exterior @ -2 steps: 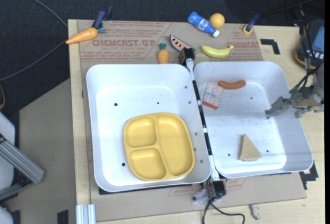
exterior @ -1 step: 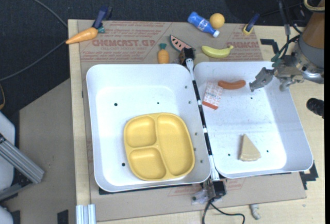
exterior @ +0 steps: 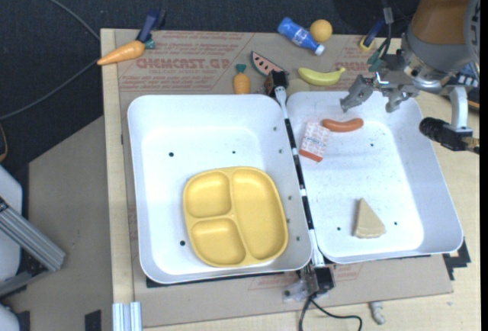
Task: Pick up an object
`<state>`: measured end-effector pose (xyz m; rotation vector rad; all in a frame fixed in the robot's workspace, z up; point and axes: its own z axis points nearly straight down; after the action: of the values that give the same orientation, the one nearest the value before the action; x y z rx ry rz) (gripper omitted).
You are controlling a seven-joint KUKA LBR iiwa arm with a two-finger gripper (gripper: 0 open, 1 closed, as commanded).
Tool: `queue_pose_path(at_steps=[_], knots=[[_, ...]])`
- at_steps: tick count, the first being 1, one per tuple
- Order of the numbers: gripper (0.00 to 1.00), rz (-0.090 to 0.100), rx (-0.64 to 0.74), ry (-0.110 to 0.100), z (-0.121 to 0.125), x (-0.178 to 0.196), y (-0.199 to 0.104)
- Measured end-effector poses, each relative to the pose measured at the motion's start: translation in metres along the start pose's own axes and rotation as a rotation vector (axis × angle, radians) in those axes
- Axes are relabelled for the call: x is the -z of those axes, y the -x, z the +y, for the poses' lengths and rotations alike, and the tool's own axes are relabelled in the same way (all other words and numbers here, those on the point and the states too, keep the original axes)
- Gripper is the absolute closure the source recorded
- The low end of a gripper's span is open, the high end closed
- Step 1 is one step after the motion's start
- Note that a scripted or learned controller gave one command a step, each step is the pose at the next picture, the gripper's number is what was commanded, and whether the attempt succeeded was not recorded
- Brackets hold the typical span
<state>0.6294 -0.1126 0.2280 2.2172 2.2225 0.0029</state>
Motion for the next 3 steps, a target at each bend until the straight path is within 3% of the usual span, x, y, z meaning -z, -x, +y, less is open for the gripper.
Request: queue_pose_path(at_steps=[1, 2, 3], knots=[[0.0, 0.0, -0.001, 0.003, 0.015, -0.138, -0.014], [0.0, 0.007, -0.008, -0.03, 0.033, -0.142, -0.013], [0.0, -0.001, -0.005, -0.01, 0.036, -0.141, -0.018]])
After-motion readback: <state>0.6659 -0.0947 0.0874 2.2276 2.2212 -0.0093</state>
